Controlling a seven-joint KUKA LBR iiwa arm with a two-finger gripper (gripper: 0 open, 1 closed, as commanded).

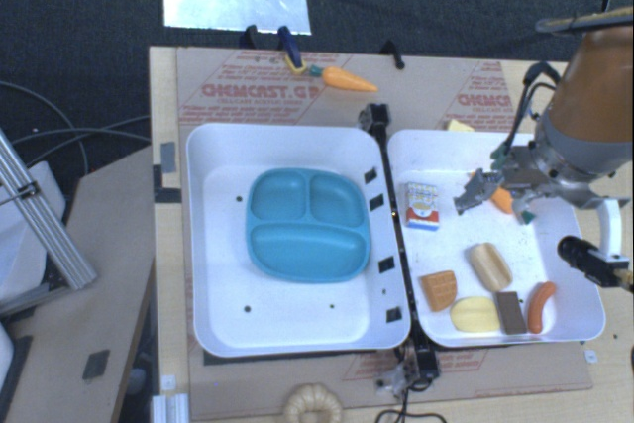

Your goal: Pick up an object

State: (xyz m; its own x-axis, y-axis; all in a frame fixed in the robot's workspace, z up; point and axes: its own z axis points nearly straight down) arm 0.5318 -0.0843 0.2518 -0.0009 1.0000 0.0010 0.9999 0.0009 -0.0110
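Over the right bin (594, 317), the hand (479, 191) hovered, whether open or closed I could not tell, gripping nothing visible. An orange piece (502, 201) lay just beside it; reaching seemed underway, descent next.

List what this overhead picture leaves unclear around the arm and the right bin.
- Pincer: small and blurred in the camera view, so whether it is open or shut cannot be told.
- Orange object: mostly covered by the arm's wrist; its identity is unclear.
- Yellow piece at the right bin's far edge: too small to name.
- Small carton: its print is too small to read.
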